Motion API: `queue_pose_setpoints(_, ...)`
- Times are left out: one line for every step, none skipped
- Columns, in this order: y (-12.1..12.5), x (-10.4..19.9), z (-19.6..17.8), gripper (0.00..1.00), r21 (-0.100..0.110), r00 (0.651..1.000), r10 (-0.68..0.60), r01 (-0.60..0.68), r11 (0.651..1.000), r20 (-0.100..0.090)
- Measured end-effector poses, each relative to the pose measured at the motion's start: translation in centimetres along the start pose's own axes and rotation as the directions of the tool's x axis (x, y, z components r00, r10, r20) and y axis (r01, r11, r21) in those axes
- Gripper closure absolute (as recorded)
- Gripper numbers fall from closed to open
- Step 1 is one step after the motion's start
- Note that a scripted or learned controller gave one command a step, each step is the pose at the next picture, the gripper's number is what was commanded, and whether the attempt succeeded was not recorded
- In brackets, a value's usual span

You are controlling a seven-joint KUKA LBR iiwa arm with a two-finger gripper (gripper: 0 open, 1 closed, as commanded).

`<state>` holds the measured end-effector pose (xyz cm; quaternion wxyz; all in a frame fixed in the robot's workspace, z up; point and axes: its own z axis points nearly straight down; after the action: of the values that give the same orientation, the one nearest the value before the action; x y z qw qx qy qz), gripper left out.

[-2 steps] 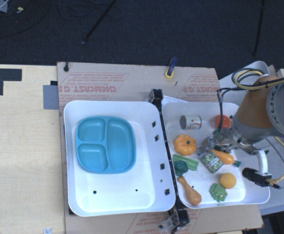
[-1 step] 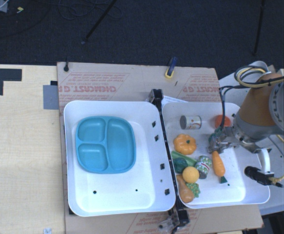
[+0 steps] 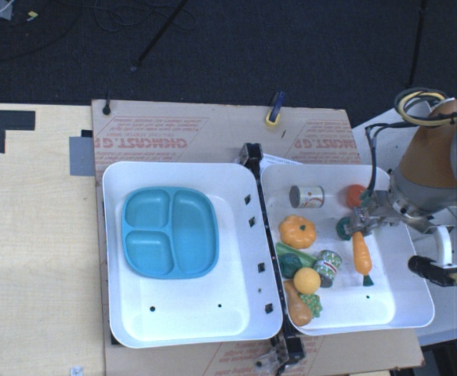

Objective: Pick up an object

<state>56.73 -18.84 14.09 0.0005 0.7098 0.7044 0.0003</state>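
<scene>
The right bin (image 3: 404, 308) holds several toy foods. A carrot (image 3: 360, 254) lies near its middle, with a red tomato (image 3: 356, 193) and a small tin (image 3: 307, 197) toward the back. An orange pumpkin (image 3: 298, 232), a green vegetable (image 3: 291, 261), a yellow lemon (image 3: 306, 280), a second small can (image 3: 328, 265) and an orange-and-green piece (image 3: 299, 309) cluster along the bin's left side. My gripper (image 3: 361, 219) hangs low over the bin between the tomato and the carrot's top end, right beside a small dark teal object (image 3: 345, 228). I see nothing lifted.
The left bin (image 3: 134, 319) carries a blue divided plate (image 3: 170, 233). A black divider (image 3: 263, 241) with clips runs between the bins. The grey arm with its orange band (image 3: 430, 159) comes in over the right bin's far right corner. Cardboard lies under both bins.
</scene>
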Motion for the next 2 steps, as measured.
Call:
queue_pose_setpoints(0.4,-1.0,-4.8,1.00,-0.001,1.000,0.000,0.000,1.000,0.001)
queue_pose_setpoints(0.4,-1.1,-8.9,1.00,-0.001,1.000,-0.008,0.008,1.000,0.000)
